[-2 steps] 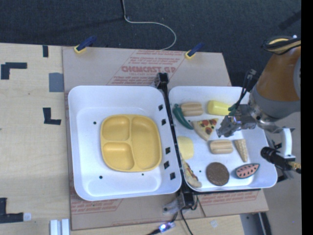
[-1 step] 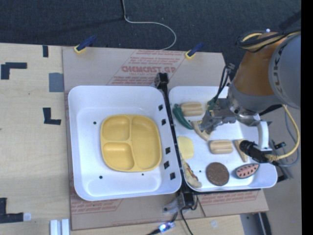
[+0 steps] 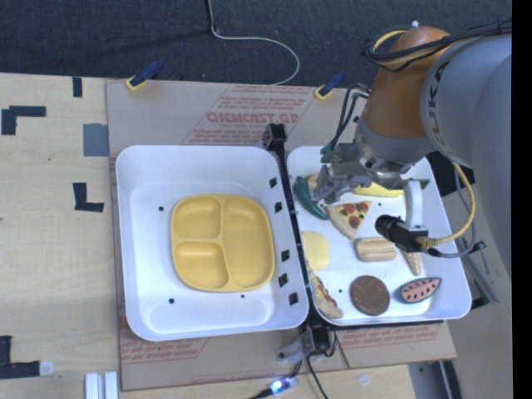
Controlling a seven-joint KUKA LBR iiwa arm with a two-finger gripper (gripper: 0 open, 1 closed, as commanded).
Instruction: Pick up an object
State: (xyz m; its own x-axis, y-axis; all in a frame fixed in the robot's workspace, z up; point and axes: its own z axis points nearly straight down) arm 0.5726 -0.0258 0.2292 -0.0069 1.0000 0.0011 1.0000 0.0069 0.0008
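Over the right bin (image 3: 453,310) I see the arm (image 3: 432,81) reaching in from the right, its orange band above the wrist, with the gripper (image 3: 326,188) lowered near the bin's upper left part. From my feed the fingers are dark and blurred against the clutter, so I cannot tell whether they are spread or pressed together, and I see nothing clearly between them. Just beside the fingertips lies a green curved piece (image 3: 306,198), and just below it a pizza slice toy (image 3: 351,216). A yellow banana-like piece (image 3: 378,191) sits under the wrist, partly covered. Lower in the same bin I make out a pale yellow round piece (image 3: 314,249), a tan block (image 3: 375,249), a brown round cookie (image 3: 369,294), a watermelon slice toy (image 3: 419,289) and what looks like a bread-like piece (image 3: 326,299) against the left wall. A black cylinder on the arm (image 3: 397,231) hangs over the bin's middle. Next to it, the left bin (image 3: 141,223) holds a yellow divided plate (image 3: 223,241), lying flat.
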